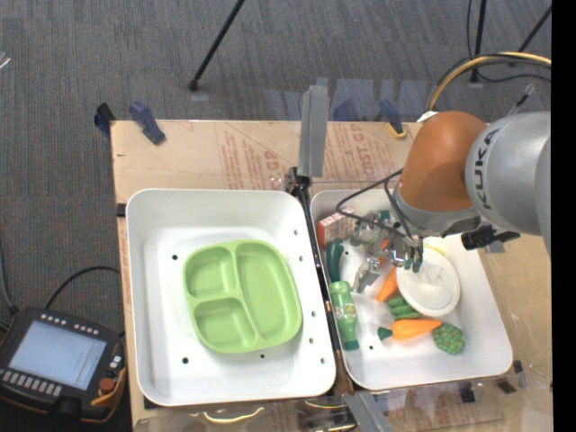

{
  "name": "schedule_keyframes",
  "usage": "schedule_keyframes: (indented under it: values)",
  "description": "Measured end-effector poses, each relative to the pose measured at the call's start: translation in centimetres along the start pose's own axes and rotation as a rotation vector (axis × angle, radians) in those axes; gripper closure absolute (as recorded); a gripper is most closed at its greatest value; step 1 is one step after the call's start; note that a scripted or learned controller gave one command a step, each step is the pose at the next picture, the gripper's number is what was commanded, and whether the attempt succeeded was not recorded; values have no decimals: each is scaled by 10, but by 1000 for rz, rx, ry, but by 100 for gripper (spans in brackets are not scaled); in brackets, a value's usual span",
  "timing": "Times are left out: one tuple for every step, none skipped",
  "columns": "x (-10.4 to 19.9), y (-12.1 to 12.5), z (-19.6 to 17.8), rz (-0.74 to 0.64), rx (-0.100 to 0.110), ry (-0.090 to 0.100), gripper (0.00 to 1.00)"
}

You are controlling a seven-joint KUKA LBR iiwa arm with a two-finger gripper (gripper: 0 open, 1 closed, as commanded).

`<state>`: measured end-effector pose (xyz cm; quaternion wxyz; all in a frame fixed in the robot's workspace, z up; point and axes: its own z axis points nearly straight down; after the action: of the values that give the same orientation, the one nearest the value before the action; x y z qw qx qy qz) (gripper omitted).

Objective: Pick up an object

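Camera view: gripper (382, 264) low in the right bin (490, 349), finger spread indiscernible, carrot (415, 328) just below, nothing lifted yet.

You look down at a slant from one fixed camera above the bench (225, 156), taking in both white bins (153, 232) whole, with the arm (504, 169) entering from your right.

A green 3-compartment plate (241, 295) lies in the left bin (148, 232).
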<state>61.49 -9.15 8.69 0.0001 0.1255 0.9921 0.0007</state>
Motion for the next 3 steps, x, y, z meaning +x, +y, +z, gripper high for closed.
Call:
schedule_keyframes:
  values:
    - [52, -16, 0, 152, 4, -1, 0]
    - [81, -25, -4, 342, 6, -19, 0]
    - [91, -37, -3, 471, 2, -11, 0]
